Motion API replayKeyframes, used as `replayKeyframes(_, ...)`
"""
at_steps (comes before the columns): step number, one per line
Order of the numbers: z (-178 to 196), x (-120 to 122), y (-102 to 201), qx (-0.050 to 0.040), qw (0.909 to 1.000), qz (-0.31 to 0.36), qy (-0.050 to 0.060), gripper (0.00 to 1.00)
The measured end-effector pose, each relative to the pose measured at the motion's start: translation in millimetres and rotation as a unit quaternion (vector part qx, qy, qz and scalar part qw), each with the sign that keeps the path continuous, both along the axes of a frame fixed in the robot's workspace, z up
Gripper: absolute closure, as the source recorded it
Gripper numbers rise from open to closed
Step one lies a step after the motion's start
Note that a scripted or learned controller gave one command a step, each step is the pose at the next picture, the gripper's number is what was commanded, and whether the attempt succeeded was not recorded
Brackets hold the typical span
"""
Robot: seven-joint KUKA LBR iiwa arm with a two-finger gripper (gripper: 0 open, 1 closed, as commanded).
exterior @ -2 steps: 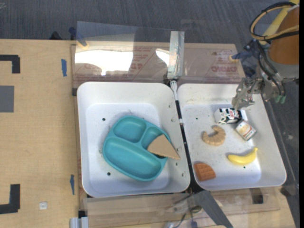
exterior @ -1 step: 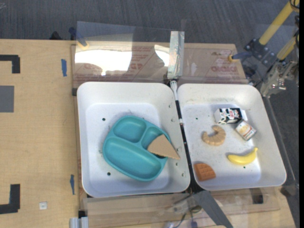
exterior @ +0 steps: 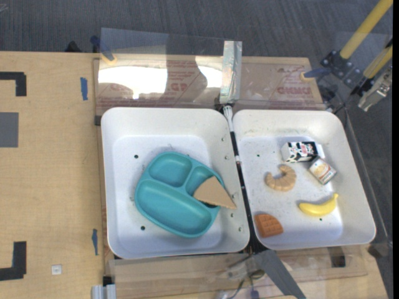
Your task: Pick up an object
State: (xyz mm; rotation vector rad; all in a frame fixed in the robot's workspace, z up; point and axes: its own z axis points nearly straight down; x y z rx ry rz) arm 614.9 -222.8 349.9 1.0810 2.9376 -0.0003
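A: Nearest the front edge of the right bin [exterior: 358,185] lies a waffle [exterior: 269,225], with a banana [exterior: 318,205] just beside it toward the right wall.

B: Mid-bin there's a croissant [exterior: 281,179], then a small box [exterior: 322,170] and a carton [exterior: 302,151] behind. The left bin [exterior: 118,167] carries a teal plate [exterior: 168,198].

A: The hand [exterior: 374,92] hovers past the far right corner; I cannot tell whether it is spread.

B: I'd go for the banana: it lies apart. Drop straight down, pinching across its narrow width.
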Motion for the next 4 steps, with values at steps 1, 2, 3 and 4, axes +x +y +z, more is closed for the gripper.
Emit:
replayKeyframes(1, 103, -77, -1, 0.0004, 0.9957, -0.092, -0.001, 1.00)
replayKeyframes(2, 137, -111, -1, 0.0016, 0.9835, -0.181, 0.001, 1.00)
replayKeyframes(3, -169, -114, 0, 0.0027, 0.9916, 0.129, 0.007, 1.00)
replayKeyframes(4, -261, -110, 85, 0.0006, 0.9956, 0.094, 0.001, 1.00)
